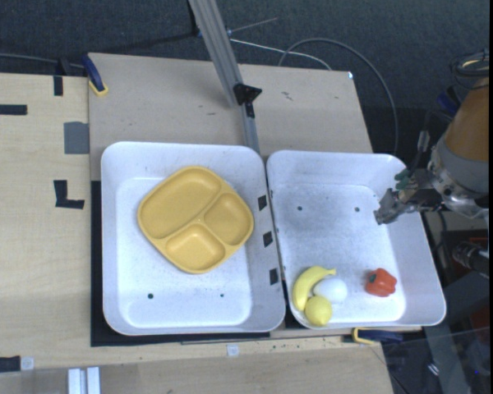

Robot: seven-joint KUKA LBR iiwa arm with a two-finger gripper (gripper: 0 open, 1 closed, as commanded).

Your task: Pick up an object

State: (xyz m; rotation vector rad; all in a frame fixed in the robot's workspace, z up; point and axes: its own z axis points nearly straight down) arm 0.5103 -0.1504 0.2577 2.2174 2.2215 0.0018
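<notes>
Left bin (115,220): holds a yellow three-compartment plate (195,217), lying flat near the bin's middle, slightly toward its far edge. Likely stiff, light plastic; broad and low, so the raised rim is the only place two fingers could pinch it, and that would be awkward.

Right bin (419,245): holds the small pieces, all gathered along its near edge.

Banana (311,280): yellow, curved, near the right bin's near-left corner, touching the white egg. Looks like light, hard toy food; best taken across the narrow middle of its curve.

Lemon (318,310): yellow, rounded, hard against the near wall just below the banana. Smooth and round, apt to slip, and the wall crowds one side.

White egg (334,290): wedged between the banana and the lemon; small, smooth, and poorly exposed for the fingers.

Red pepper (380,282): stands apart from the cluster, toward the near-right corner. Free on all sides, so probably the easiest pick; grip across its body.

Gripper (386,212): over the right bin's right edge, well apart from every piece. It is dark and blurred here; I cannot tell whether the pincer is spread or closed, and nothing shows held in it.
</notes>
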